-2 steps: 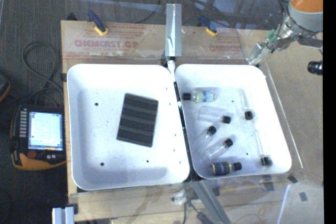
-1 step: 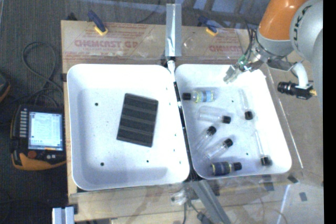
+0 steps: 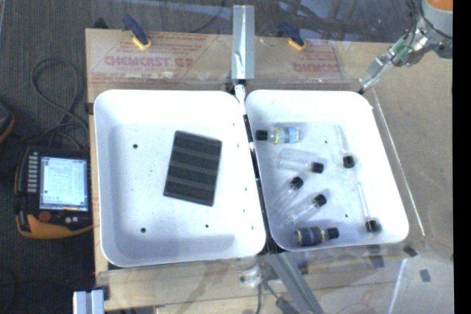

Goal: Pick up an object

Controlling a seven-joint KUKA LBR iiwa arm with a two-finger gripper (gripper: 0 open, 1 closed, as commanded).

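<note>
- Claw [image 3: 377, 72]: raised past the far right corner of the right bin [image 3: 383, 130], at the end of the arm [image 3: 440, 0]. Holds nothing I can see; grip state cannot be told.
- Right bin: several small clear vials [image 3: 309, 206] with dark caps, lying scattered.
- Left bin [image 3: 118, 121]: one dark ribbed slab [image 3: 193, 168], flat near the middle.
- Table [image 3: 165, 59]: carries both bins, touching side by side.
- Handheld controller [image 3: 55, 191]: left of the table.

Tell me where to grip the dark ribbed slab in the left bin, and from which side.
Come straight down on the slab and close across its shorter width, near the middle. It lies flat and alone in the left bin, away from the walls, so both long edges look open to the fingers. It is thin, so the grip may need to go low. The pincer hangs beyond the right bin's far corner.
</note>
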